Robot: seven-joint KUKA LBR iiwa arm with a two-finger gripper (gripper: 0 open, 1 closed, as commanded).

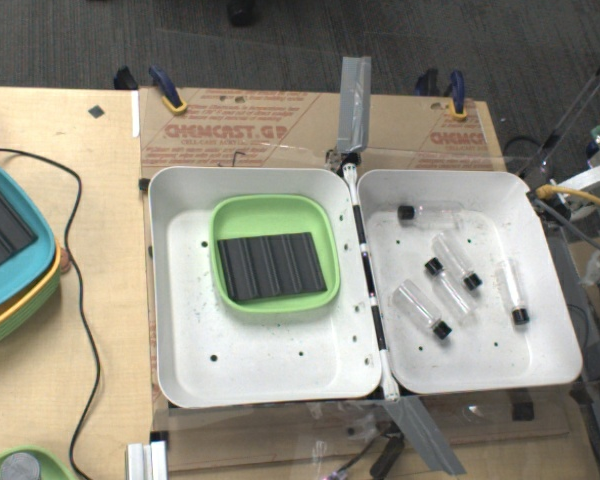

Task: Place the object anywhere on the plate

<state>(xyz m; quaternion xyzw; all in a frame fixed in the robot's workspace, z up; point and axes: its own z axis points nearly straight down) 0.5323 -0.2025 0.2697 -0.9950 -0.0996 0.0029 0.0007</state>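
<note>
The green plate [276,224] sits in the left bin [180,358], toward the far side of it, and it carries only a dark ribbed mat [274,266] that lies flat inside. No task object lies on this plate. The objects are all in the right bin [540,363]: several clear tubes with black caps, lying on their sides. One tube [423,310] is near the front, two tubes [452,265] lie close together in the middle, another tube [512,292] is toward the right wall, and a small black cap [406,212] lies apart near the far wall.

I judge that the task is at its very beginning. Nothing is picked and nothing is placed. What is left is the whole work: to reach into the right bin, to grasp one tube, to carry it over the divider between the bins, and to put it down on the plate. About the pincer I cannot tell if it is released or clenched.
</note>
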